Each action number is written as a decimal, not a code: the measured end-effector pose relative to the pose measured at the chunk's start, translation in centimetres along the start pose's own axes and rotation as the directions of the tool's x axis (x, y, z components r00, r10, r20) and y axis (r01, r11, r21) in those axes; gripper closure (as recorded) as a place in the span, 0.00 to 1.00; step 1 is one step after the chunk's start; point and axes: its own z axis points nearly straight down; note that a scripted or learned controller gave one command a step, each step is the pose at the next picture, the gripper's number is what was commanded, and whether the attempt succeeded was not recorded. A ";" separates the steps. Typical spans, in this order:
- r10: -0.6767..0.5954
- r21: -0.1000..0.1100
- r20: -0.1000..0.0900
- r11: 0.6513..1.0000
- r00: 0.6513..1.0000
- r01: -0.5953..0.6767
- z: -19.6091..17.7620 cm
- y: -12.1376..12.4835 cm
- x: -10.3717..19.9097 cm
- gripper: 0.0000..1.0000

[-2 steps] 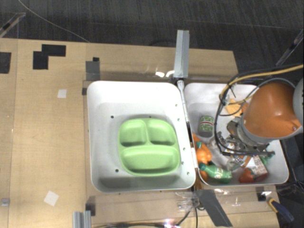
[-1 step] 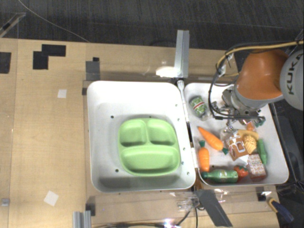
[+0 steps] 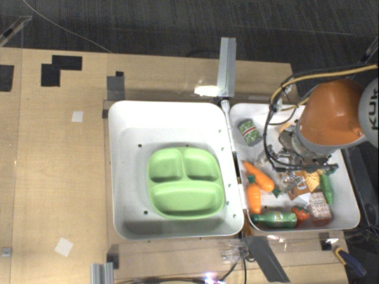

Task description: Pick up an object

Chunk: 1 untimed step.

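Note:
My gripper (image 3: 292, 171) hangs under the arm's orange band (image 3: 329, 113), low over the middle of the right bin (image 3: 352, 218). Its tip is in among the toys, just right of an orange carrot (image 3: 259, 176) and beside a brown patterned packet (image 3: 308, 181). A second carrot (image 3: 254, 199) lies below the first. Along the bin's front lie a green bottle (image 3: 275, 219), a red piece (image 3: 301, 213) and a small printed box (image 3: 319, 206). A green pod (image 3: 326, 189) lies at the right. A green can (image 3: 249, 131) rests at the back left. The wrist hides what lies directly under it.
The left bin (image 3: 127, 129) holds a green divided plate (image 3: 185, 182). A metal post (image 3: 227, 67) stands behind the wall between the bins. Cables (image 3: 284, 90) loop from the arm over the right bin's back edge.

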 end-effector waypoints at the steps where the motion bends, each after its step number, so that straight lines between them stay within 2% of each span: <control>1: -0.123 -0.007 -0.007 0.992 0.992 0.123 -0.4 3.3 1.2 0.00</control>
